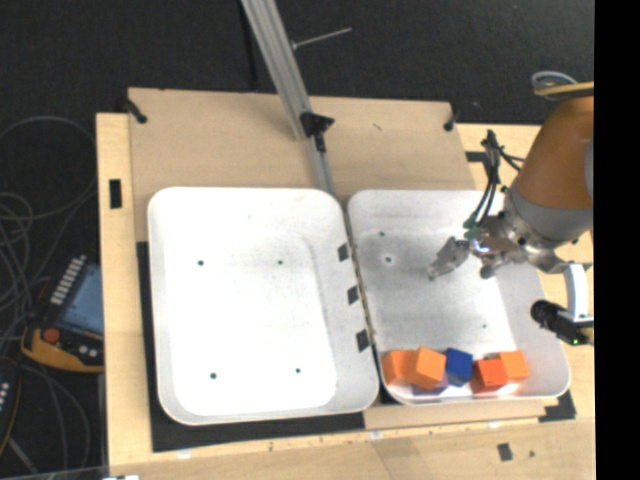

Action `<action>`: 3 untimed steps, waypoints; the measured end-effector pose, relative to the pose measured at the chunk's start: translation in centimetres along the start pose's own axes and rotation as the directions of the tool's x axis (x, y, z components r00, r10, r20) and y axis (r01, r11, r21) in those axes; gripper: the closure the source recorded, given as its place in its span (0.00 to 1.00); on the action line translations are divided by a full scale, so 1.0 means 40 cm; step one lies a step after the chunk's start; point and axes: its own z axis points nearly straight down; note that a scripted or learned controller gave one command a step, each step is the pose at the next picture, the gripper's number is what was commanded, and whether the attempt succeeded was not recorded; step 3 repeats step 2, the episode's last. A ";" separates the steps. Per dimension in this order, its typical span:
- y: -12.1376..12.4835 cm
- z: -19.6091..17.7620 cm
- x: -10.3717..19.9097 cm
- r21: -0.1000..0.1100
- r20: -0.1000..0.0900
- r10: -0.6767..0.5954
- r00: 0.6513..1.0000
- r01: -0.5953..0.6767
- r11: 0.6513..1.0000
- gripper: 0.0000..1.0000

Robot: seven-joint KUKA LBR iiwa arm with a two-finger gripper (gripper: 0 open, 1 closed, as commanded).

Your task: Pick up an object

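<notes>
My claw (462,259) hangs over the upper middle of the right bin (400,218), and its two fingers stand apart, one finger (446,258) angling down to my left and the other sitting closer under my wrist, with nothing between them, just bare speckled bin floor below. Behind the claw, off to the right, my orange band (560,158) and grey wrist crowd the bin's far edge, cables looping above. Well below my claw, along the bin's near wall, the blocks sit in a row: an orange block (416,366) at the left end, turned slightly so one corner points toward the bin's middle, a small blue block (458,364) just beside it, then another orange block (498,370) at the right end. The row's long axis runs left to right along that near wall; each block alone looks roughly cubic, so I can't give any a long axis of its own. Farther left of my claw lies the left bin (250,298), white like mine.
</notes>
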 end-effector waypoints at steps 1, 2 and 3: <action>-0.124 0.238 0.164 -0.001 0.001 -0.003 1.000 0.003 1.000 0.00; -0.115 0.199 0.040 -0.007 0.004 0.005 1.000 -0.005 1.000 0.00; -0.115 0.199 0.040 -0.007 0.004 0.005 1.000 -0.005 1.000 0.00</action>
